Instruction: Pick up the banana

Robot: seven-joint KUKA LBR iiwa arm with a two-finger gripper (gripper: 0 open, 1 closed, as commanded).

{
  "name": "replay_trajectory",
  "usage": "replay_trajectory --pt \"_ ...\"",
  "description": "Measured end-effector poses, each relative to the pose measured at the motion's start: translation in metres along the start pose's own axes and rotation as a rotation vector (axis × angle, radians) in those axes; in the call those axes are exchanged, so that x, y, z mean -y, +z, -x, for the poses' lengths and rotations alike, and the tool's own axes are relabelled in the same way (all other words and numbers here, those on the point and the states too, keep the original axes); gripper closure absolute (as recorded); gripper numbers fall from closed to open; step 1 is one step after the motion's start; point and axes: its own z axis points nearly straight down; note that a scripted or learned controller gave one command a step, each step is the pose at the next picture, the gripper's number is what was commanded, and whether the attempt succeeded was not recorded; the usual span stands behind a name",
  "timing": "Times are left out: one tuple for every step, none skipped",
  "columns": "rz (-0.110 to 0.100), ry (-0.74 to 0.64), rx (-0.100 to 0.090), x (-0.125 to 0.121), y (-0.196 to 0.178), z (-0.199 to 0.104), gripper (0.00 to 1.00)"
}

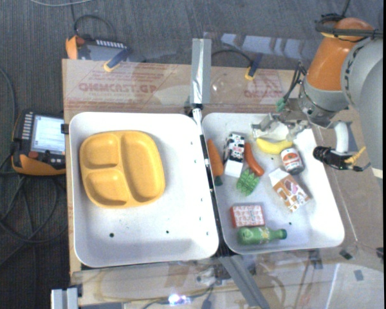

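The yellow banana (274,146) lies flat at the far end of the right bin (328,227), curved side toward the front. My gripper (282,128) hangs right over the banana's far edge, low in the bin. It is open, with pale fingers spread to either side and nothing between them. The grey arm with its orange band (331,63) comes in from the upper right.
Around the banana in the right bin are a small dark jar (291,161), a red sausage (254,161), a black-and-white carton (235,152), a carrot (214,158), a green piece (248,182), a snack packet (291,194), a red box (248,215) and a green bottle (260,235). A yellow divided plate (122,169) sits in the left bin (180,237).
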Motion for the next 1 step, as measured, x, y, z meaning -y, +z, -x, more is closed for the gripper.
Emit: replay_trajectory --pt "0.009 -0.132 0.004 -0.0201 0.0692 0.0095 0.00"
